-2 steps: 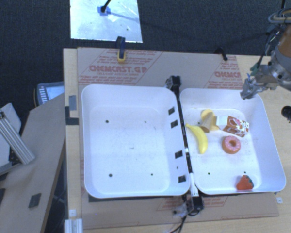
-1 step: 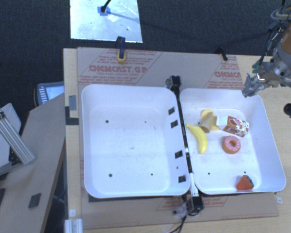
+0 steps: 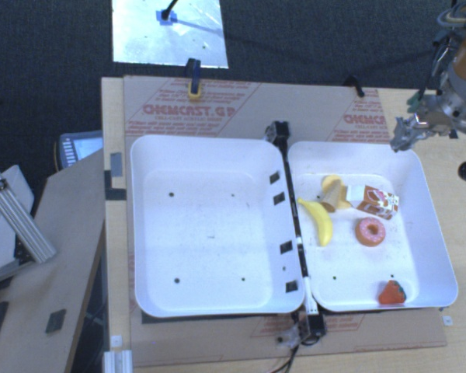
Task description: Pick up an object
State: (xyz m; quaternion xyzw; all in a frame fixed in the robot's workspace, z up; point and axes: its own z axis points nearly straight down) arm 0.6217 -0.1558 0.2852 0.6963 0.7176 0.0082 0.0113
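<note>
I'm seeing the strawberry (image 3: 391, 292) sitting nearest the camera, in the front corner of the right bin (image 3: 429, 208), close to its front rim. Further in, a doughnut (image 3: 370, 231) is lying flat on the bin floor, and just to its left a banana (image 3: 319, 220) is lying along the divider side, its upper end pointing toward the left bin (image 3: 202, 224). Behind the doughnut a small red and white carton (image 3: 377, 201) is resting on its side, with a tan bread-like piece (image 3: 332, 191) just beside it on the left, near the banana's tip. Beyond all of that, the gripper (image 3: 405, 136) is hanging over the right bin's far right corner, above the rim and well apart from every item; nothing is showing between its fingers, and I cannot tell whether they are apart or together.
</note>
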